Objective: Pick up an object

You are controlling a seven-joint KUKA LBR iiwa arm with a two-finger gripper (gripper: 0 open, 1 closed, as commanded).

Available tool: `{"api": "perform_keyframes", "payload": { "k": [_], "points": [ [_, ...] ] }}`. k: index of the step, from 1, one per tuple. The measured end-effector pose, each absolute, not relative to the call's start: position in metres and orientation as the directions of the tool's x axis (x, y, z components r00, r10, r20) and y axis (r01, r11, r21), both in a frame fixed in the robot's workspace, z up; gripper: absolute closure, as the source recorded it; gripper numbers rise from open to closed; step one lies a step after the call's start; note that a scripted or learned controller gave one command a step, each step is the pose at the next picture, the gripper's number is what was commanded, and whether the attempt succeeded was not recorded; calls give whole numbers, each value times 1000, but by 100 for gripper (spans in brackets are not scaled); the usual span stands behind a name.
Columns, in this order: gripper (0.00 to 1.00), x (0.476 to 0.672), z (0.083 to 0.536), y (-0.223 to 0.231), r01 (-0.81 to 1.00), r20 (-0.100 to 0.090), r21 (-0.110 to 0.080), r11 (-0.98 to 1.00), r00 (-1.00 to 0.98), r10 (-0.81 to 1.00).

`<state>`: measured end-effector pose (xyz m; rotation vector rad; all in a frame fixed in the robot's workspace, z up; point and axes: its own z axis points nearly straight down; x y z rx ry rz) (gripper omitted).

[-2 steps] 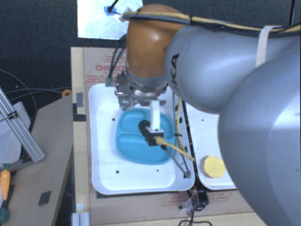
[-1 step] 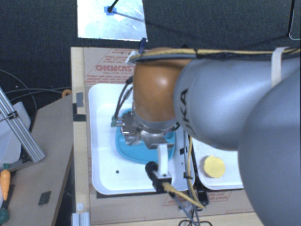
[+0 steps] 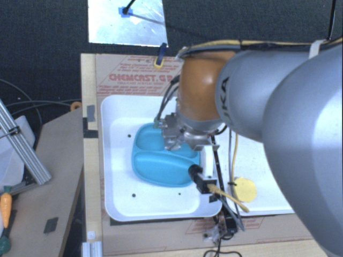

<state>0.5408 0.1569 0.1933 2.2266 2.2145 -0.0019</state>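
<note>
Currently one blue object [image 3: 161,167] in the left bin [image 3: 115,149]: glossy light-blue plastic, rounded kidney-like shape, with a raised rim and what looks like a dividing ridge, like a shallow sectioned dish. It lies flat on the bin floor, roughly mid-bin, nearer the wall shared with the other bin.

Gripper [image 3: 174,138] sits directly over the dish's upper right part, low over it or touching it; contact can't be confirmed from this angle. Wrist body hides the fingers, so open or closed: cannot tell.

Counts:
- white bins: 2, side by side; right bin [image 3: 262,197] mostly hidden by the arm
- blue dish: 1, left bin
- yellow disc [image 3: 244,188]: 1, flat, in the right bin near the front, close to the shared wall
- arm [image 3: 257,90]: 1, grey with orange band, coming in from the right, covers most of the upper right
- black cable fitting [image 3: 198,179]: 1, hanging off the wrist, over the dish's right edge

Bins rest on brown cardboard sheet [image 3: 134,71] with red print.
</note>
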Motion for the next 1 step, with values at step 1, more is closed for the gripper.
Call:
{"api": "perform_keyframes", "payload": {
  "k": [1],
  "points": [
    [100,563,346,146,1000,4,20,2,-2,1000]
  ]
}}
